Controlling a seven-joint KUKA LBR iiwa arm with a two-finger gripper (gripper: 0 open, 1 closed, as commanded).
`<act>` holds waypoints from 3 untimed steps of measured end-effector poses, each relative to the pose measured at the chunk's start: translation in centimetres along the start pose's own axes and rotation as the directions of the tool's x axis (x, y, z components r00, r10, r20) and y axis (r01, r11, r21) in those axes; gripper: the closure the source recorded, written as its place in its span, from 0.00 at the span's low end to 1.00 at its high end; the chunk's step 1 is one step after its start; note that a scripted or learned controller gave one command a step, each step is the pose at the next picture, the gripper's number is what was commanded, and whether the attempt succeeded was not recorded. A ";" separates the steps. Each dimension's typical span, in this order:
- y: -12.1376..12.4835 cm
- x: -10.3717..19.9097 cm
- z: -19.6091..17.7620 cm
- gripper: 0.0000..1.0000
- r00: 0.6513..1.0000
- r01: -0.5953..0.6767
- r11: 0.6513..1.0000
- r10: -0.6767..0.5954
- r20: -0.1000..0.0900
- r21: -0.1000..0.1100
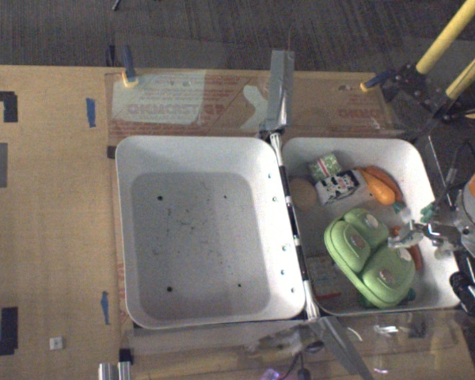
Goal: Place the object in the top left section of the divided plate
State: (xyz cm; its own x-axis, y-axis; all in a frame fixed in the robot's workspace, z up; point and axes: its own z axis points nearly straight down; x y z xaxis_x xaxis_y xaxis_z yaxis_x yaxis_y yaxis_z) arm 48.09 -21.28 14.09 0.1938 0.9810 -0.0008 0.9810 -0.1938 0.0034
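Observation:
A light green divided plate lies tilted in the right bin, toward its front. My gripper hangs over the plate's right edge, with the arm coming in from the right. A small reddish-brown object shows just below the gripper, beside the plate's rim; whether the gripper holds it I cannot tell. Behind the plate lie an orange carrot-like piece, a black-and-white milk carton, a small green carton and a tan round item.
The left bin sits beside the right one, with a ridge between them. A flat printed card lies under the plate's left side. Yellow poles and a clamp stand at the back right.

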 end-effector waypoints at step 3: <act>-0.2 2.4 0.4 0.00 0.981 0.191 0.981 -0.191 0.000 -0.008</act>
State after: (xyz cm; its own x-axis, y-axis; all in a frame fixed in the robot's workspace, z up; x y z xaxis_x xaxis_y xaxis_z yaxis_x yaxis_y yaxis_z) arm 48.33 -18.86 13.67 0.0023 1.0000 -0.0010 0.9999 -0.0023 0.0113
